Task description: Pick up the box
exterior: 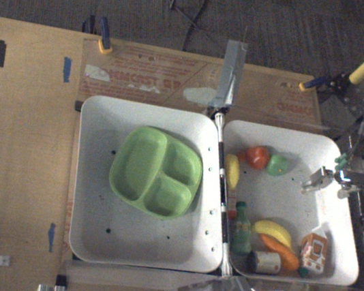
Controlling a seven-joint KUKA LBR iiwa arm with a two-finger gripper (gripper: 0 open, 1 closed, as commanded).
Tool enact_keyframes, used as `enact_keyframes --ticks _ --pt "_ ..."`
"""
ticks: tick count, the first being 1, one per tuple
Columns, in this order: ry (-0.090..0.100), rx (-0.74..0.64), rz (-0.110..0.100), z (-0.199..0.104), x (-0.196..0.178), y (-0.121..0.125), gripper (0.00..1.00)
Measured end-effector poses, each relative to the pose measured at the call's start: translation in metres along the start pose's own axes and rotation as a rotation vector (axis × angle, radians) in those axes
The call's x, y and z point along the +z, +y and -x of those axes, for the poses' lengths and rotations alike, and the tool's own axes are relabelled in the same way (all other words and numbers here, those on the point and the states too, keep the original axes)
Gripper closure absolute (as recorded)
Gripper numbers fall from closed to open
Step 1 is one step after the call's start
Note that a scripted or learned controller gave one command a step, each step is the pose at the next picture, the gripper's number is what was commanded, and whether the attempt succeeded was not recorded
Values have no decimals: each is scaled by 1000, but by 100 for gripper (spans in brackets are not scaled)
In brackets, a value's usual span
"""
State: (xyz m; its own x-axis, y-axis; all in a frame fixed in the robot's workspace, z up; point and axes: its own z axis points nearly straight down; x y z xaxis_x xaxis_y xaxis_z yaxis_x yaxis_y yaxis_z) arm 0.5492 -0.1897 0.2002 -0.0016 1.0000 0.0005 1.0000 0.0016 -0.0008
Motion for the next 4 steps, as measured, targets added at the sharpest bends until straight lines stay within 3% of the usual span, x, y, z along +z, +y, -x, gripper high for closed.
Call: enact_keyframes --ticks 1,2,3,4 --pt "0 -96 0 -74 79 -37 0" --pt "-2 102 9 -23 112 -20 0" --pt "-1 183 1 -97 -106 13 0" --pt "0 354 -3 -146 17 -47 0"
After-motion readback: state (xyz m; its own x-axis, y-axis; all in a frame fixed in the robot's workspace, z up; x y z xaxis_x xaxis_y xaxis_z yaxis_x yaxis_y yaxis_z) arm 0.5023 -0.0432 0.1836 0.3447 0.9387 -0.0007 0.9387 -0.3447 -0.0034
